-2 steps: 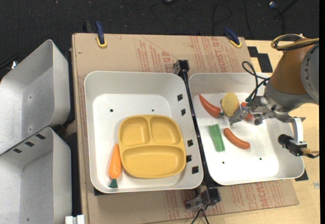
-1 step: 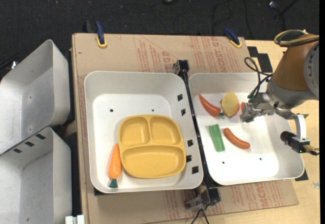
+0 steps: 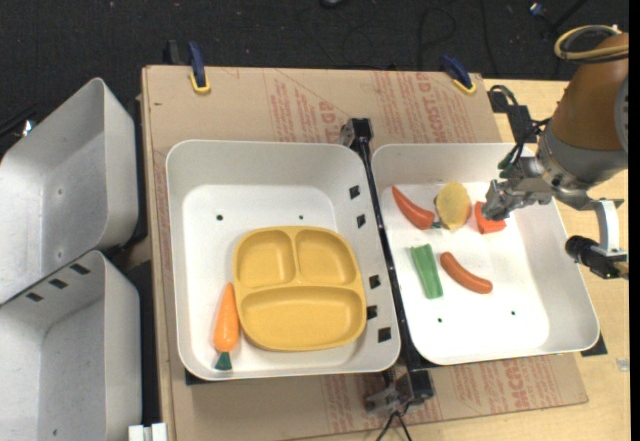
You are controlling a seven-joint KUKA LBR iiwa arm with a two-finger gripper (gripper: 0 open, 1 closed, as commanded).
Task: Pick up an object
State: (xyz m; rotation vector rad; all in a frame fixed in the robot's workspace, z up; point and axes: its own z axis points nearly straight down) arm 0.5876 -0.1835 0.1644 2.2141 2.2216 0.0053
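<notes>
In the left bin (image 3: pixel 190 259), nearest the camera, a carrot (image 3: pixel 226 321) is seen lying just beside a yellow divided plate (image 3: pixel 298 287), at its 8 o'clock. In the right bin (image 3: pixel 560 319), a green block (image 3: pixel 428 271) and a sausage (image 3: pixel 466 272) are placed side by side. Farther back, a red pepper (image 3: pixel 412 208) is found at 9 o'clock of a yellow potato-like piece (image 3: pixel 453 205). At 3 o'clock of that piece, the gripper (image 3: pixel 497 205) is lowered onto a small orange object (image 3: pixel 489 221); the spread of the pincer cannot be told.
</notes>
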